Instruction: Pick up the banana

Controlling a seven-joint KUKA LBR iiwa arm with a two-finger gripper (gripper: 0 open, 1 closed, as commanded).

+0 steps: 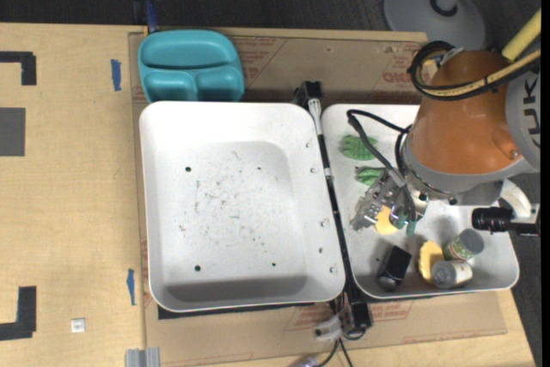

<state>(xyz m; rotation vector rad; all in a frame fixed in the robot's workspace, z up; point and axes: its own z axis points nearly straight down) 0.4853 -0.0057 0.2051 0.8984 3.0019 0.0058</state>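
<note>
While descending — Step: gripper (384,206) low in right bin (498,279), at a yellow piece, probably the banana (388,222).
Pincer: width unreadable.
Next: confirm grasp, lift.

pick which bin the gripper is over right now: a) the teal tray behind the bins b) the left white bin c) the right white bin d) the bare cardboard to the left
c, the gripper hangs over the right white bin, among the small items there, with a yellow piece just below it.
</note>
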